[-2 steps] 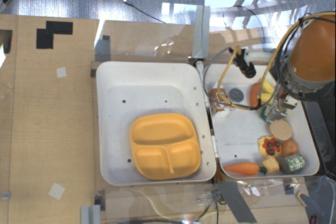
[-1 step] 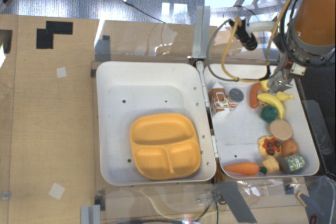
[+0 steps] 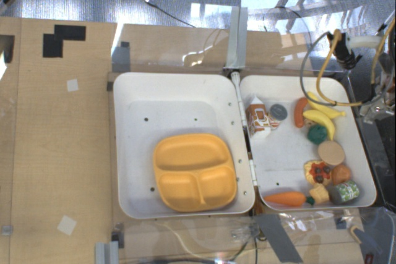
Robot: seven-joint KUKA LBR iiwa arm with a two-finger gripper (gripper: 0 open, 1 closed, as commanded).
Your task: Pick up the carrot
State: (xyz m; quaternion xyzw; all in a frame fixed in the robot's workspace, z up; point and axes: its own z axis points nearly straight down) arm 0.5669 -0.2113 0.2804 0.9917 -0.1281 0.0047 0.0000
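carrot: small orange plastic carrot (image 3: pixel 286 198) with a green tip, lying flat on its side in the right bin, against the near wall, near-left corner, green end pointing right
carrot neighbours: pale yellow chunk (image 3: pixel 319 194) just beside the green end; nothing on top of the carrot
right bin: shallow white plastic bin (image 3: pixel 272 161), full of toy food along its right side
gripper: grey metal gripper (image 3: pixel 378 107) at the far right edge of the view, outside the right bin's right wall, cut off by the frame; open or closed, cannot tell; well apart from the carrot, nothing seen in it
cables: yellow and black cables (image 3: pixel 318 71) looping over the right bin's far right corner
banana: yellow plastic banana (image 3: pixel 325 117) near the right wall, far half of the bin
sausage: orange-red sausage (image 3: pixel 300 112) just left of the banana
milk carton: white and brown small carton (image 3: pixel 258 117) lying near the divider, far left of the right bin
grey disc: small round grey disc (image 3: pixel 278 111) just beside the carton
green lump: dark green round toy (image 3: pixel 317 133) below the banana
tan disc: round tan piece (image 3: pixel 331 152) near the green lump
green can: small green patterned can (image 3: pixel 346 191) in the near-right corner
left bin: shallow white plastic bin (image 3: pixel 142 108)
plate: yellow three-compartment plastic plate (image 3: pixel 195 171) in the left bin, near half
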